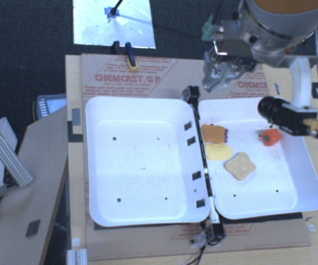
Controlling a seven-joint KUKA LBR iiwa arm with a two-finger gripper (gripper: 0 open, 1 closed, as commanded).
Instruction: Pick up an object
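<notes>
We are at the approach: our gripper (221,80), whose opening we cannot tell, hangs above the right bin's (297,195) far rim, and must descend onto the toast-shaped piece (240,166) near the divider.

1. Lighting is bright, even and overhead; the two white bins (142,164) approach overexposure, with little surface detail.
2. Shadows are soft and faint.
3. Strong glare sits on the reflective plate (114,14) at top left.
4. The arm (280,10) at top right is close to the lens and out of focus.
5. Overall sharpness is moderate, with slight grain.
</notes>
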